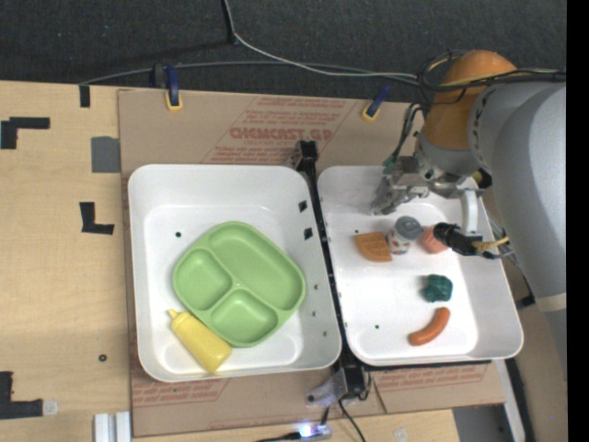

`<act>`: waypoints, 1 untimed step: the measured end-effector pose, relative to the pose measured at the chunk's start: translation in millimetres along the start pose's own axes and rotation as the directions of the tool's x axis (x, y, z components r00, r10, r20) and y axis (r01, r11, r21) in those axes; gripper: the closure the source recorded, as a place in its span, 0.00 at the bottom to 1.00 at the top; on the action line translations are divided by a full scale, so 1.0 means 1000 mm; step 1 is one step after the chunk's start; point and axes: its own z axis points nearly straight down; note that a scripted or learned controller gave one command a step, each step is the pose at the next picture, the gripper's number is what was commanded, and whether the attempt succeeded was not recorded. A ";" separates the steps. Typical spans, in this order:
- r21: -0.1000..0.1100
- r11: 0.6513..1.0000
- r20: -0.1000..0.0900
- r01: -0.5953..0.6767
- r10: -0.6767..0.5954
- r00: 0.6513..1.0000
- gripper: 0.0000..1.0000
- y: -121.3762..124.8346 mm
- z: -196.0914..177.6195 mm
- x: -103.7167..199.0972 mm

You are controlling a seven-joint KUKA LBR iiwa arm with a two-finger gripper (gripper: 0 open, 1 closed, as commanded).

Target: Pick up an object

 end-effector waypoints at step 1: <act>0.000 1.000 -0.004 -0.004 0.004 1.000 1.00 -0.003 -0.043 -0.002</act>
